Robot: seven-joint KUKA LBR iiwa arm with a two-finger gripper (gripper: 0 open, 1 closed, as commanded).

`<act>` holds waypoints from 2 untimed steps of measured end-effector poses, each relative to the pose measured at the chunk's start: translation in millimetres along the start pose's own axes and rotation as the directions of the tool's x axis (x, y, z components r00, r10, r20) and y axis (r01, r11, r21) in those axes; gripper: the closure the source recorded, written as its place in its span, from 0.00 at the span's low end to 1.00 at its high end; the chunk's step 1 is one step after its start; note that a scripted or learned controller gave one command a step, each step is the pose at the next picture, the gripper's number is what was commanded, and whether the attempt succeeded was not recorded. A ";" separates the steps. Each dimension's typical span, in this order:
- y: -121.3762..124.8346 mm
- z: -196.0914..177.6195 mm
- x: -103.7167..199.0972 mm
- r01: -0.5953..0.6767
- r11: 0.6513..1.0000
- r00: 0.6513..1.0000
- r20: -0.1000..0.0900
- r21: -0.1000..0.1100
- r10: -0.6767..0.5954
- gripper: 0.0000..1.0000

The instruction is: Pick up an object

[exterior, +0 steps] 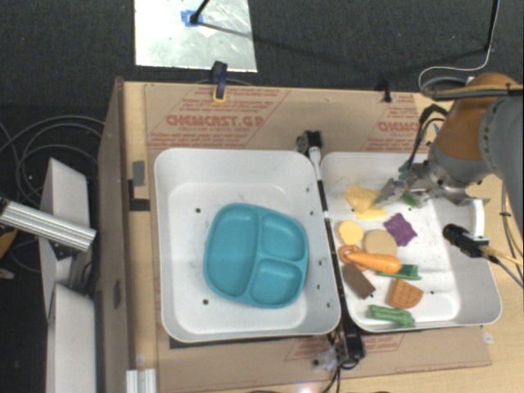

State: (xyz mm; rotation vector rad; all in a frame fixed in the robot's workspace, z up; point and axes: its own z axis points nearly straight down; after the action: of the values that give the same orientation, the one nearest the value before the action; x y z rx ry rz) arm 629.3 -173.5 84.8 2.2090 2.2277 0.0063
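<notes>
The right bin holds several toy foods. A yellow wedge lies near its upper left, with a purple piece to the right of it. Below them lie a small yellow round, a tan round, an orange carrot, a brown block, an orange waffle piece and a green bean pod. My gripper hangs low over the bin's upper part, just right of the yellow wedge and above the purple piece. Nothing shows in its grasp.
The left bin carries a teal divided plate. A black divider bar runs between the two bins. Cardboard lies under both bins. The arm's orange band sits above the right bin's far corner.
</notes>
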 end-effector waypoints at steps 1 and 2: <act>-51.7 0.3 3.9 -0.008 1.000 1.000 -0.001 0.008 0.008 0.00; -47.9 -11.6 3.4 -0.006 1.000 1.000 0.002 0.000 0.006 1.00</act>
State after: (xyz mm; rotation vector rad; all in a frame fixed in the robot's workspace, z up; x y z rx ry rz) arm 581.2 -170.5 96.1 2.2148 2.2200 0.0048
